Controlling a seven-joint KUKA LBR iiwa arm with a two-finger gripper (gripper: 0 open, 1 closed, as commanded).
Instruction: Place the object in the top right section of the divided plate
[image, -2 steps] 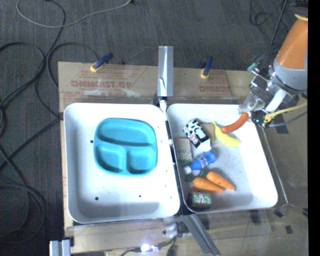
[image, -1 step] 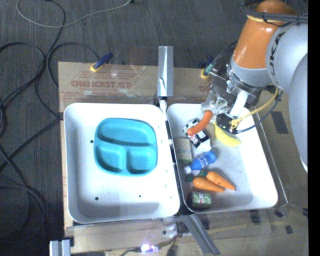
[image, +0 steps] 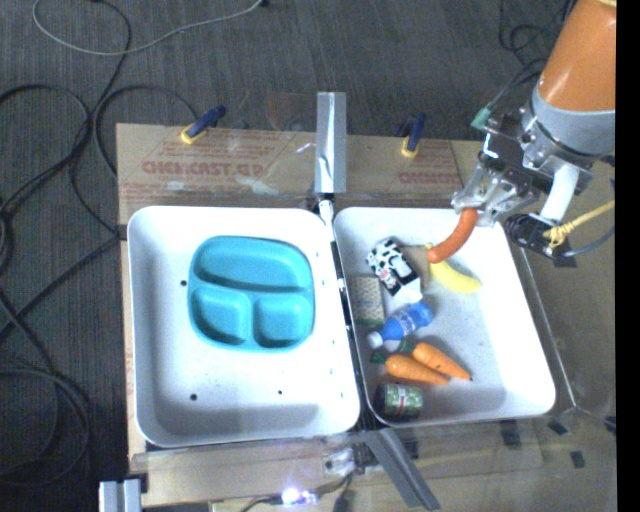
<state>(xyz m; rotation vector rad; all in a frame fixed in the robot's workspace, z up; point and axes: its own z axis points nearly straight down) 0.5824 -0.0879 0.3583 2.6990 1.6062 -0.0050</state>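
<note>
A blue divided plate lies in the left white bin, with one wide section at the back and two smaller ones at the front. Over the back of the right bin my gripper is shut on the upper end of an orange sausage, which hangs down and to the left, above a yellow banana. The sausage is lifted off the bin floor.
The right bin also holds a black-and-white cow toy, a small blue-and-white bottle, two carrots, a green can and a mesh pad. A metal divider bar stands behind the bins.
</note>
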